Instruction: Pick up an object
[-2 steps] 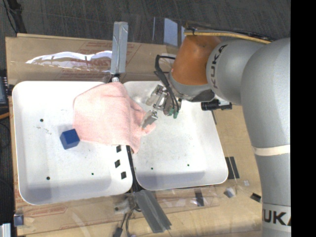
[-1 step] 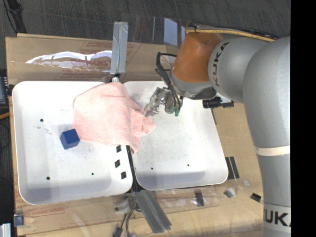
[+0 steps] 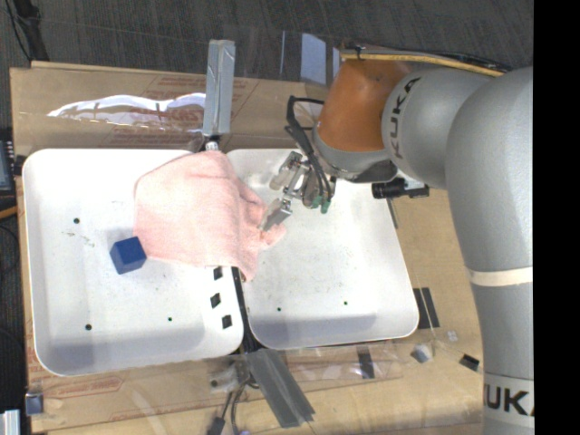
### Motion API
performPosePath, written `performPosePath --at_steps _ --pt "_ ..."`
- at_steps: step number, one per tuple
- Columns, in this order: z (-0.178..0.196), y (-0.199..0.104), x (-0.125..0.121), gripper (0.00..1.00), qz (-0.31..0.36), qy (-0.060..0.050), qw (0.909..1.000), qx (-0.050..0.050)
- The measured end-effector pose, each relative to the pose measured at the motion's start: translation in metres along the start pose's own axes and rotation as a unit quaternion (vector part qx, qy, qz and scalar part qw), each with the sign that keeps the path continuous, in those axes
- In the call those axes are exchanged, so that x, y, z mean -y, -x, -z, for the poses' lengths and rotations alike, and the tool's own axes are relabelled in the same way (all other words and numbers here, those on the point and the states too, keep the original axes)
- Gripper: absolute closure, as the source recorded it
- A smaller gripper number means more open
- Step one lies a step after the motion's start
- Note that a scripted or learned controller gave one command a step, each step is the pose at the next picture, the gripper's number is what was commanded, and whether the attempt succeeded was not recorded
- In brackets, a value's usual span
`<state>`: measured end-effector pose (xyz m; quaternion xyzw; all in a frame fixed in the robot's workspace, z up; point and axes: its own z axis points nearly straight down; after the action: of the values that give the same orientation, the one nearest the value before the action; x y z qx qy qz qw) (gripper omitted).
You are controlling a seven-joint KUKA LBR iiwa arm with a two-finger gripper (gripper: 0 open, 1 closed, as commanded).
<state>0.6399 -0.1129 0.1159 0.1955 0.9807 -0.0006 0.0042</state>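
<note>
Cardboard lines the bench under the two white bins (image 3: pixel 54 333), and nearest the camera their front rims meet at a taped seam. Further in, a blue cube (image 3: pixel 129 255) sits alone on the left bin's floor. Beyond it a pink cloth (image 3: pixel 195 214) drapes over the shared divider, mostly in the left bin with one corner spilling right. That corner looks pinched in the closed fingertips of the gripper (image 3: pixel 275 214), which probably explains its stretched, lifted edge. Behind, the arm (image 3: pixel 435 107) reaches in over the right bin (image 3: pixel 362 270).
</note>
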Motion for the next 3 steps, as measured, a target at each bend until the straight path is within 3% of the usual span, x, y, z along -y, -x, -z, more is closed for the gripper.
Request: performPosePath --at_steps 1,2,3 --pt "-0.023 -0.010 -0.021 0.00 -0.067 -0.001 0.9977 -0.005" --pt "-0.012 -0.009 -0.021 1.00 -0.065 -0.001 0.9979 -0.004" --pt "-0.012 -0.009 -0.021 0.00 -0.065 -0.001 0.9979 -0.004"
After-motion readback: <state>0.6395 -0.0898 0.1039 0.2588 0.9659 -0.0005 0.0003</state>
